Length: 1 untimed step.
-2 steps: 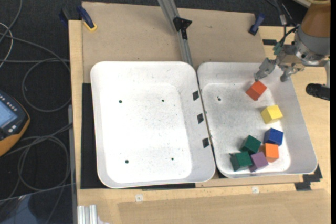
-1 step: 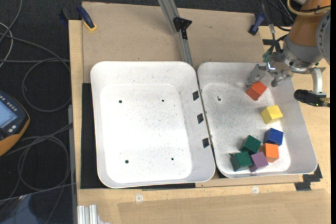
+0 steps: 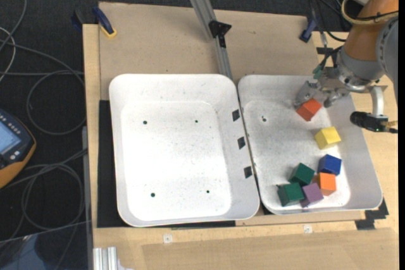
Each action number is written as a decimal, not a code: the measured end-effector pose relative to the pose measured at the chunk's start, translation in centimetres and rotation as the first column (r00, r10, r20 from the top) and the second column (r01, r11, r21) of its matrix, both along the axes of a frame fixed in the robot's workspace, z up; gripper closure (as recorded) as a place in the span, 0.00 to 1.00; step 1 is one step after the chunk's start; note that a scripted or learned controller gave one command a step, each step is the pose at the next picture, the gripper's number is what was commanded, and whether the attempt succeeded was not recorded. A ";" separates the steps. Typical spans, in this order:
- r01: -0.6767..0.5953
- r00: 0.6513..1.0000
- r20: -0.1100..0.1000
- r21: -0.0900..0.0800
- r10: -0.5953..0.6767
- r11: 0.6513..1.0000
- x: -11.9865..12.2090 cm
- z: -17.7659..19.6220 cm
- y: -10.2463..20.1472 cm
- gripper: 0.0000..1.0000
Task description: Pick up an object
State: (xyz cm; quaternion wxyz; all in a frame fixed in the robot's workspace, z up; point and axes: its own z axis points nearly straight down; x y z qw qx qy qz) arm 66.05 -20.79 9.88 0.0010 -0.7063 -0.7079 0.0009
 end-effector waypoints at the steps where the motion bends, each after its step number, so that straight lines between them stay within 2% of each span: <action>1: -0.002 1.000 0.005 -0.002 0.002 1.000 0.2 1.4 0.0 1.00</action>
